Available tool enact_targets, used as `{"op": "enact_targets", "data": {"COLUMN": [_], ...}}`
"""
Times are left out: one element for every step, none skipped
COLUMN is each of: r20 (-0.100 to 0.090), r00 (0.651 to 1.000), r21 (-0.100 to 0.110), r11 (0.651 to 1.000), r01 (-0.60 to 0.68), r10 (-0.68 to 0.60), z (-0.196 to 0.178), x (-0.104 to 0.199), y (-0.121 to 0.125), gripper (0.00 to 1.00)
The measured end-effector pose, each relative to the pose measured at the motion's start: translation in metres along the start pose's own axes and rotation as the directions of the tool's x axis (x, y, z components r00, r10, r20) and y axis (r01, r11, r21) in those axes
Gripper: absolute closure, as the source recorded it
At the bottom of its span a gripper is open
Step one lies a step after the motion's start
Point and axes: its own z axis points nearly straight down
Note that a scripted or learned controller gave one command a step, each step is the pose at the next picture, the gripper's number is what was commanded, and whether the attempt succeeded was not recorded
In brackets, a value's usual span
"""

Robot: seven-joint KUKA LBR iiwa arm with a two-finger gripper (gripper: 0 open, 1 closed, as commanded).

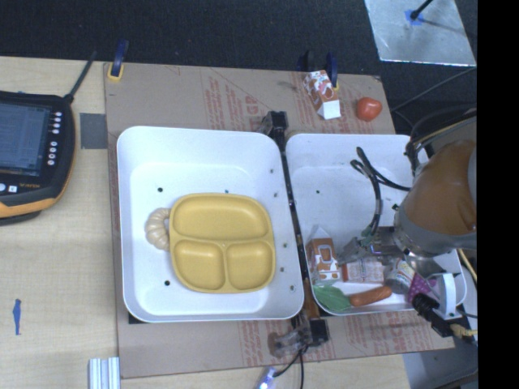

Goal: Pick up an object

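Note:
My gripper hangs low over the front of the right bin, under the grey arm with its orange band. Just below and around it lies a cluster of objects: a small brown-and-white carton, a green leaf-shaped piece, a reddish sausage and a purple item. The gripper sits right of the carton and above the sausage. The arm's body and cables hide the gripper's tip. I see nothing lifted clear of the bin.
The left bin holds a yellow divided plate with a beige bread piece at its left. Behind the bins lie a small carton and a red ball. A control tablet lies far left.

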Motion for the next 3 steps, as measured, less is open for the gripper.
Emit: {"op": "enact_targets", "data": {"r20": [0.003,0.002,0.002], "r00": [1.000,1.000,1.000], "r21": [-0.005,-0.006,-0.003], "r11": [1.000,1.000,1.000], "r01": [-0.001,-0.001,0.001], "r10": [0.001,0.001,-0.001], "z": [-0.169,-0.228,-0.204], "x": [-0.058,-0.068,-0.080], "y": [0.040,0.127,0.174], "gripper": [0.00,0.00,0.00]}}
